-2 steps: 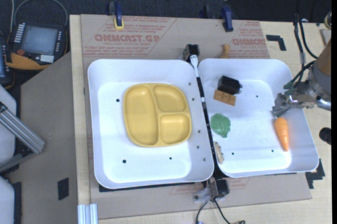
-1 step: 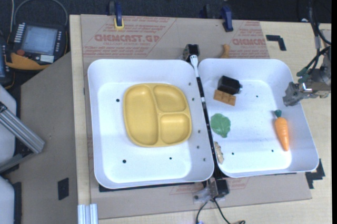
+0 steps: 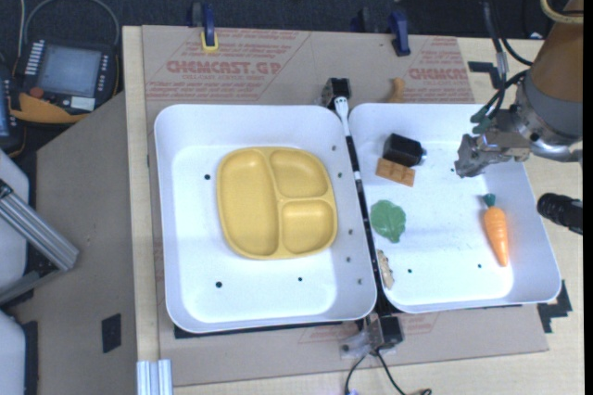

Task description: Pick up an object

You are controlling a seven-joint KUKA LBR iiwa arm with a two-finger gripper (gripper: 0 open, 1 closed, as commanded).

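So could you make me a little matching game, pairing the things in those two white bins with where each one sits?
Things:
1. yellow divided plate
2. toy carrot
3. green broccoli toy
4. black block

Places:
A. right bin, by its near right edge, below the tool
B. right bin, far left part, just above a small brown block
C. middle of the left bin
D. right bin, near its left wall, in front of the brown block

Pairs: 1-C, 2-A, 3-D, 4-B
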